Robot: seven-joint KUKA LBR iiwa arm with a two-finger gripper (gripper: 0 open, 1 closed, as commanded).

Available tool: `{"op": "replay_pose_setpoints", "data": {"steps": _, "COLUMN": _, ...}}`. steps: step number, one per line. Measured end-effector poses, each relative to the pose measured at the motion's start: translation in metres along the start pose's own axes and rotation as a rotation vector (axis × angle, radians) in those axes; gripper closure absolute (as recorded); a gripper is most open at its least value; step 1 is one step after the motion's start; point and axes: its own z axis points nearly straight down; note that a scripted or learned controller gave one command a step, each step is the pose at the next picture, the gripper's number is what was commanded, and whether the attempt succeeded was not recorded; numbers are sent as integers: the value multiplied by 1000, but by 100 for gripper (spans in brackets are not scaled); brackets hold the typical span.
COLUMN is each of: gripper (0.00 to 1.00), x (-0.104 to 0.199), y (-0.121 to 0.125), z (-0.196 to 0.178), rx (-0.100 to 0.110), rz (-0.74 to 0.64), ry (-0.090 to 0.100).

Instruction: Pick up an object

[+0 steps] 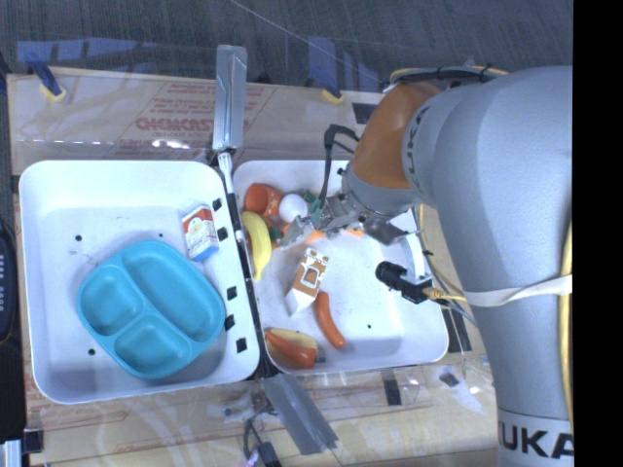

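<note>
Arm: the grey arm (496, 212) comes in from the right and bends over the right bin, its orange band (384, 149) above the wrist

Gripper: the gripper (326, 220) sits low over the upper middle of the right bin, near the ball and the banana; whether its fingers are apart or together I cannot tell, since the wrist covers them

Right bin: the right bin (428, 334) is a shallow white tray that holds the loose objects

Banana: the banana (257, 243) lies along the left wall of the right bin, lengthwise

Tomato: the tomato (260, 198) is at the upper left corner of that bin, just above the banana

Ball: the white ball (291, 206) sits just right of the tomato, close to the gripper

Carton: the small carton (308, 280) lies tilted in the middle of the bin, below the gripper and apart from it

Sausage: the orange sausage (329, 321) lies just below the carton

Apple slice: the red and yellow piece (291, 346) rests at the lower left corner of the right bin

Left bin: the left bin (58, 212) holds a blue plate (151, 307) with three compartments, and a small box (200, 233) just above the plate's upper right edge

Surface: the surface (117, 115) carries both bins side by side
</note>
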Motion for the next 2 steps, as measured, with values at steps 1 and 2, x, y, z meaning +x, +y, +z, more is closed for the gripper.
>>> {"op": "replay_pose_setpoints", "data": {"steps": 1, "gripper": 0, "x": -2, "y": 50, "z": 11, "rx": 15, "rz": 88, "ry": 2}}
{"op": "replay_pose_setpoints", "data": {"steps": 2, "gripper": 0, "x": 22, "y": -73, "z": 10, "rx": -1, "rz": 176, "ry": 1}}
